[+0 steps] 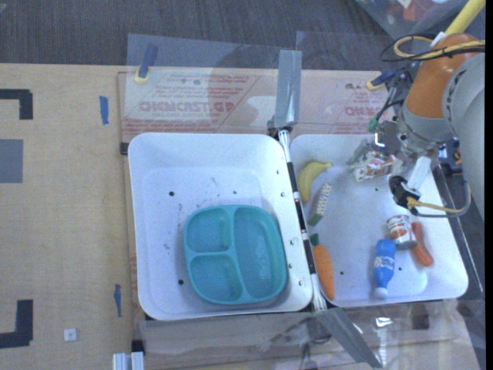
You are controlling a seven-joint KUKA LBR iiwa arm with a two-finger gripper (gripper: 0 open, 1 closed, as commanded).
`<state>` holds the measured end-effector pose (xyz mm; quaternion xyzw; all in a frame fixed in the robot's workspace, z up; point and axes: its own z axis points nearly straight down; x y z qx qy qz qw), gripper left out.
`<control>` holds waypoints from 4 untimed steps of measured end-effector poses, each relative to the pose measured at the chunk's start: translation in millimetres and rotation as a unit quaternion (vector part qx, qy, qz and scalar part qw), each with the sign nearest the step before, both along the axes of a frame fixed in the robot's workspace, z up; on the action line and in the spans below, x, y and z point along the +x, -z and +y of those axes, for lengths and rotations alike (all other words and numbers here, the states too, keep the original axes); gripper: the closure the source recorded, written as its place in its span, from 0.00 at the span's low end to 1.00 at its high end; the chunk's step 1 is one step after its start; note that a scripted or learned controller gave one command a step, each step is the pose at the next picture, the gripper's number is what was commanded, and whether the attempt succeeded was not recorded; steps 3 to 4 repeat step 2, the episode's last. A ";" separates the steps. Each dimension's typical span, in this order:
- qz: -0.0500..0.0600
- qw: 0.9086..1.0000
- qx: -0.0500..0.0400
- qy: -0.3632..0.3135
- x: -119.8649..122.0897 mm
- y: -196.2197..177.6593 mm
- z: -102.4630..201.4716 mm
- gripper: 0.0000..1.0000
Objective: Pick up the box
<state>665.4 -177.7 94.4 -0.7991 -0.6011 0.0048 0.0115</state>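
Observation:
A small white box (372,168) with red print sits at the back of the right bin (443,284), tilted. My gripper (375,160) reaches down from the grey arm with its orange band (431,83), and its fingers are closed around the top of the box. The box looks slightly raised off the bin floor, though the gap beneath it is hard to judge.
The right bin also holds a banana (312,177), a white ribbed piece (322,200), a carrot (324,270), a blue bottle (384,265), a small can (399,230) and a red-orange stick (421,247). A teal divided plate (233,254) lies in the left bin (154,168).

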 end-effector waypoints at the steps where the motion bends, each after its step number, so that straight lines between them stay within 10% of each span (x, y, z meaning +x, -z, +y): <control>1: 0.003 0.993 0.005 -0.116 -8.9 1.9 -18.1 0.00; 4: 0.012 0.997 0.013 -0.078 -2.3 2.9 -21.7 0.00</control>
